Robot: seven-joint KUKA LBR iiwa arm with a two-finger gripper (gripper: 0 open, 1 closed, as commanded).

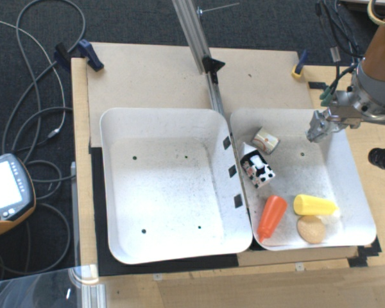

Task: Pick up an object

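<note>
Fingers of the gripper (316, 132) are hanging over the right bin (346, 172) toward its 1 o'clock corner; whether they are spread or closed I cannot tell, since they are small and blurred. Nothing is sitting between them. The likeliest target, an orange cylinder (271, 215), is lying near 6 o'clock beside a yellow block (315, 205); it is probably light and stiff, best taken across its middle. Open floor is lying toward 3 o'clock, while the bin wall is crowding it at 7 o'clock.
</note>
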